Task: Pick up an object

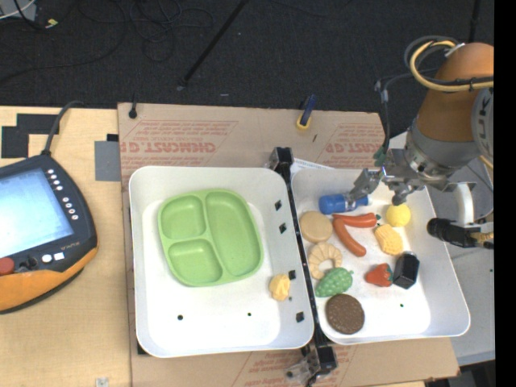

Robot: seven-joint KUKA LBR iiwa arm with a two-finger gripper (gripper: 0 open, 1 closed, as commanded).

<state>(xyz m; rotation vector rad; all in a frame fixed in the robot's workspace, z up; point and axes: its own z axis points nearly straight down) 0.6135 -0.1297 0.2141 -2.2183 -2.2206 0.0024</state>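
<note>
The two-finger metal gripper [380, 185] hovers at the right white bin's [439, 309] twelve o'clock edge, jaws apart, holding nothing. At its seven o'clock, the blue plastic cylinder [332, 205] lies beside a red toy sausage [351, 227].

Even, fairly bright overhead light, white bins [210, 329] nearly washed out, soft short shadows under the toys, dark floor [201, 39] at the far side, slightly soft focus, mild grain, no strong glare

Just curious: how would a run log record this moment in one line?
arm: over right bin | gripper: above blue toy, nothing held | green tray: left bin
</note>
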